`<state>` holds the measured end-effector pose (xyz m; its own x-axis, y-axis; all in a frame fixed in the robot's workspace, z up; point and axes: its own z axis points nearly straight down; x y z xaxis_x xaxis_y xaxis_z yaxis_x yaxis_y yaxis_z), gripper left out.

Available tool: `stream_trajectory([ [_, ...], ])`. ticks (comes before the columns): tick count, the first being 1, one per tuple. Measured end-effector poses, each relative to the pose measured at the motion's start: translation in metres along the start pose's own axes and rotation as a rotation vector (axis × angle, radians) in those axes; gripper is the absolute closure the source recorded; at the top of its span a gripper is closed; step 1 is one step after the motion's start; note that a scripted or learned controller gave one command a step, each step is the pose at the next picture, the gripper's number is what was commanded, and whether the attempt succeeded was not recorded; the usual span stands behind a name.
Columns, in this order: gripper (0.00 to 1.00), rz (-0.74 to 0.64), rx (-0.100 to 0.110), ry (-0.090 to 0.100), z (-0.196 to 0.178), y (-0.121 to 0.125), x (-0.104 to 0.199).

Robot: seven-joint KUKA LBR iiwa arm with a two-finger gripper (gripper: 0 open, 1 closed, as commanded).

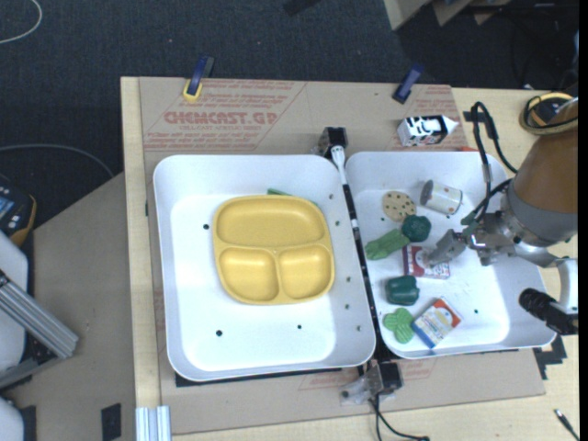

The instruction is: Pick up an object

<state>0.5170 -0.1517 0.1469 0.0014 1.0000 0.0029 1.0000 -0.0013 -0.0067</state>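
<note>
Two shallow white bins sit side by side on a brown cardboard-covered bench [230, 108]. The left white bin [184, 320] holds a yellow plastic plate with three compartments [273, 247], and a sliver of something green pokes out just behind its far rim.

The right white bin [487, 324] holds the small objects. Near its far side lie a round tan cookie-like disc with dark spots [397, 205] and a small pale cylinder on its side [442, 197]. Just below the disc sits a dark green rounded piece [416, 227], touching a lighter green elongated piece [385, 244]. Further forward are a dark green block [401, 289], a bright green lumpy piece [398, 321], and a small packet in white, red and blue [435, 322] just beside it. A red-and-white flat packet [428, 264] lies near the bin's middle.

The grey arm with its orange band [548, 177] reaches in from the right, and the two-finger gripper [452, 246] hangs low over the red-and-white packet. Whether its fingers are apart or together cannot be told, and nothing is visibly held between them.
</note>
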Motion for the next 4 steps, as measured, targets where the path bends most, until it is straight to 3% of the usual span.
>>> stream_trajectory([
  [1,0.00,-0.001,-0.004,0.001,0.058,0.008,0.002],
  [2,0.00,-0.002,-0.008,0.000,0.058,0.010,0.002],
  [3,1.00,0.001,-0.022,-0.009,0.045,0.013,-0.001],
  [4,1.00,-0.003,-0.015,-0.006,-0.017,0.018,0.004],
])
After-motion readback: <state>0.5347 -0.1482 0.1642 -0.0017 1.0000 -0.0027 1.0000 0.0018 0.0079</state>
